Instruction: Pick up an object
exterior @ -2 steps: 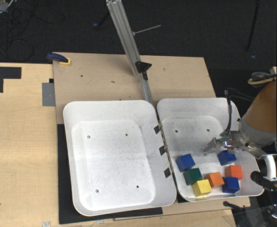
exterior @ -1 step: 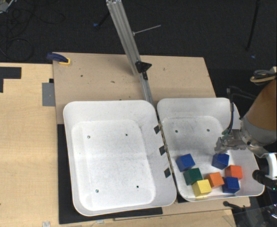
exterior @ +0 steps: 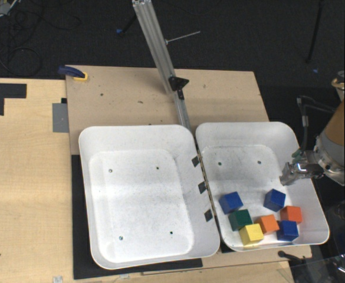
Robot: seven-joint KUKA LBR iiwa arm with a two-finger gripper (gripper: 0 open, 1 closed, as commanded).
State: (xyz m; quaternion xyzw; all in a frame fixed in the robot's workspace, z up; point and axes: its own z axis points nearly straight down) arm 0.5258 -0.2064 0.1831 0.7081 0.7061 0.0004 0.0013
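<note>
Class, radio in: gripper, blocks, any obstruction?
Gripper at right bin's right rim, holding nothing. Blocks clustered in bin's near corner, untouched. Nothing in the way.

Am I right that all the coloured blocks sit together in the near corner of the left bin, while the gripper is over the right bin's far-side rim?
Not quite: the camera view shows the blocks in the right bin, not the left bin. The gripper is indeed at the right bin's right rim.

robot lab: bench point(exterior: 160, 99), white bins point(exterior: 137, 140), cables point(exterior: 19, 46).
</note>
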